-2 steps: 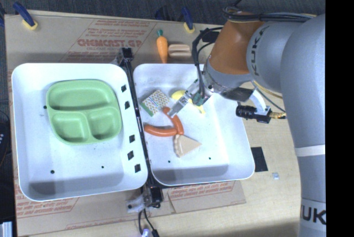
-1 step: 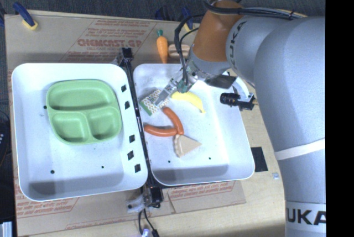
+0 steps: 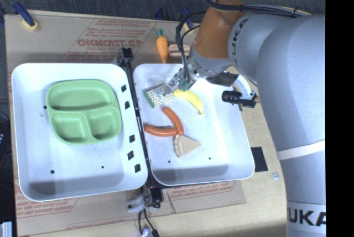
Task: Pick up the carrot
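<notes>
**Gripper low in the right bin, carrot outside it**

Gripper [image 3: 181,82] is seen low over the right bin [image 3: 235,136], beside a yellow banana [image 3: 190,99] and a patterned green sponge [image 3: 157,96]; whether its fingers are open or shut cannot be told. The carrot [image 3: 161,48] lies on the cardboard just behind that bin, ungrasped. The reach seems not yet made: the arm must be lifted clear and brought back over the carrot.

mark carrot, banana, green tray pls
carrot [image 3: 161,48]: camera view, orange body, on the cardboard behind the right bin.
banana [image 3: 189,100]: camera view, middle of the curve, in the right bin.
green tray [image 3: 84,110]: camera view, central divider, in the left bin.
</notes>
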You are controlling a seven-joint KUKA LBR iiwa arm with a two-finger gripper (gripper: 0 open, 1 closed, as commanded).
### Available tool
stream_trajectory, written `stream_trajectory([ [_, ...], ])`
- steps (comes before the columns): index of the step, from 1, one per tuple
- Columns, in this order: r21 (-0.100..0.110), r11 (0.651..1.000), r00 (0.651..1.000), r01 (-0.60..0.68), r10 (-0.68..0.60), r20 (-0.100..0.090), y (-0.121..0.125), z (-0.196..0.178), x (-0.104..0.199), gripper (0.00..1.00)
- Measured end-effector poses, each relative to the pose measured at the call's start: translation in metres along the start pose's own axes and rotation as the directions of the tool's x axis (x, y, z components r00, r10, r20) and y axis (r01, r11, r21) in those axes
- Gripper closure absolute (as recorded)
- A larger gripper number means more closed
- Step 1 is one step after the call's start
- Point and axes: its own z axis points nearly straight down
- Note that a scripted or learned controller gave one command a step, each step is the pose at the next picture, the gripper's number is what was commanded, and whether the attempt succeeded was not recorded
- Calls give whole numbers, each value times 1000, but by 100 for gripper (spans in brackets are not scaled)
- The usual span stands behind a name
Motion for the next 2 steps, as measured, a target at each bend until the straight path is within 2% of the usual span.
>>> stream_trajectory([
  [1, 0, 999, 999, -44, 44, 0, 51, -162, 79, 100],
  [2, 5, 999, 999, -54, 54, -4, 69, -107, 95, 100],
])
